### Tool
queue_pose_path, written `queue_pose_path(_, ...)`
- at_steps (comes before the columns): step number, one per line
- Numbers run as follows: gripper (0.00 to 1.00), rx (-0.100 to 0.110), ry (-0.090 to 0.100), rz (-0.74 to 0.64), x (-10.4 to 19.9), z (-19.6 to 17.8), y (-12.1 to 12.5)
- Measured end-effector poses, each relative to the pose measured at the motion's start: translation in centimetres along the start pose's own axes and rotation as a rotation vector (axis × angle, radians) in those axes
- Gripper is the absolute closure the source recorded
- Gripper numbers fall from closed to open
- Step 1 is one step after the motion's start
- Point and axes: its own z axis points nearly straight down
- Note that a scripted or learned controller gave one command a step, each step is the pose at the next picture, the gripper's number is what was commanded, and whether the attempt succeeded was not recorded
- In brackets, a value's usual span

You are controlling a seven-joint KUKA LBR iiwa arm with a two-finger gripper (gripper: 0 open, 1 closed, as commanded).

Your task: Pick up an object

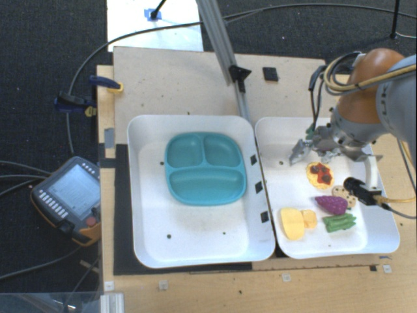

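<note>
Nearest you, along the front of the right bin (391,240), lay a yellow block (293,223) and a green bean pod (339,223), with a purple bunch of grapes (331,205) just behind them. You saw the pincer (311,150) hanging over that bin's back half, its fingers apart and nothing between them, near a small pizza slice (320,174). Your left bin (150,233) held a teal divided plate (205,168) on the desk (169,77).
</note>
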Motion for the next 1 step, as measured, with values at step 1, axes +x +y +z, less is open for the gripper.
queue_pose_path(1,0.0,-0.013,-0.002,-0.002,0.0,4.62,0.37)
